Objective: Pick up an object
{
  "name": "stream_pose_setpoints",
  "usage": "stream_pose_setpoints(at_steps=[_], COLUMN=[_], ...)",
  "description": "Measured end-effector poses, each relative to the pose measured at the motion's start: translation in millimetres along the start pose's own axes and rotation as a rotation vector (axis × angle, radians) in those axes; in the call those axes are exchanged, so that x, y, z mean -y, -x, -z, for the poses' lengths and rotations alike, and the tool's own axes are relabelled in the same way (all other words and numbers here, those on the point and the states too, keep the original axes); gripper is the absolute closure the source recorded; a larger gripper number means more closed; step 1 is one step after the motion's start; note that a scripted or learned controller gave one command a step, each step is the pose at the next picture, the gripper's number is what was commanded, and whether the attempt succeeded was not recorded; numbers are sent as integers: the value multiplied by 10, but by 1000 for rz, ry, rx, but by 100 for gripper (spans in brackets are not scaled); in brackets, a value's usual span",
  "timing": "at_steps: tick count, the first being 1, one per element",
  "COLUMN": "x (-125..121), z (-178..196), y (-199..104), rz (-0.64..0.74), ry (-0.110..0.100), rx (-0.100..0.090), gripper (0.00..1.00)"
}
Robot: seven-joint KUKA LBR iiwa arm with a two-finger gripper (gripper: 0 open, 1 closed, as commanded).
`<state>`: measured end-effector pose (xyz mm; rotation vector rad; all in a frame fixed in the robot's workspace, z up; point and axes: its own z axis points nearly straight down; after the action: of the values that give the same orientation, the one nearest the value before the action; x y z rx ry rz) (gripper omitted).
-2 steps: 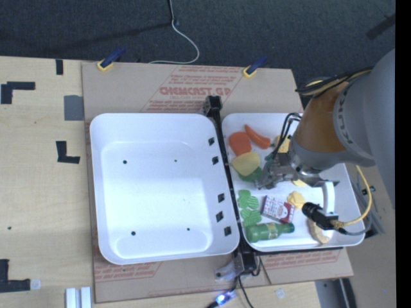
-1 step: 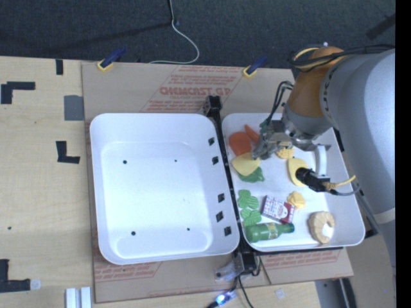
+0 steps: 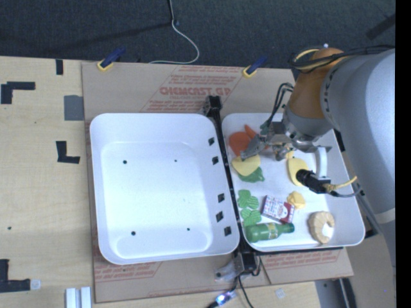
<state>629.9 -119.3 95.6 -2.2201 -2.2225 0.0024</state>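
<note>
My gripper (image 3: 266, 149) is low in the right bin (image 3: 347, 233), near its upper left corner. It stands open, with nothing seen between its fingers. One fingertip (image 3: 252, 151) lies just over a red-orange item (image 3: 239, 141) and above a yellow item (image 3: 247, 168). A curved yellow piece (image 3: 297, 170) rests just right of the gripper. Further toward the front lie a green leafy piece (image 3: 249, 203), a red-and-white box (image 3: 277, 208), a green bottle (image 3: 270, 230), a small yellow bit (image 3: 296, 199) and a tan bread-like piece (image 3: 321, 226).
The left bin (image 3: 103, 172) sits beside the right one, with a black divider rail (image 3: 221, 172) between them. The grey arm (image 3: 359, 108) with its orange band (image 3: 311, 88) covers the right bin's far right side. A black cable (image 3: 321, 183) trails over the bin.
</note>
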Motion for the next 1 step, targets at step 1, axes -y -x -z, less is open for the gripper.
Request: stream_pose_setpoints(at_steps=[1], x=[-387], z=[-123], y=[-76], rz=[1], ry=[-1], rx=[0], gripper=[0])
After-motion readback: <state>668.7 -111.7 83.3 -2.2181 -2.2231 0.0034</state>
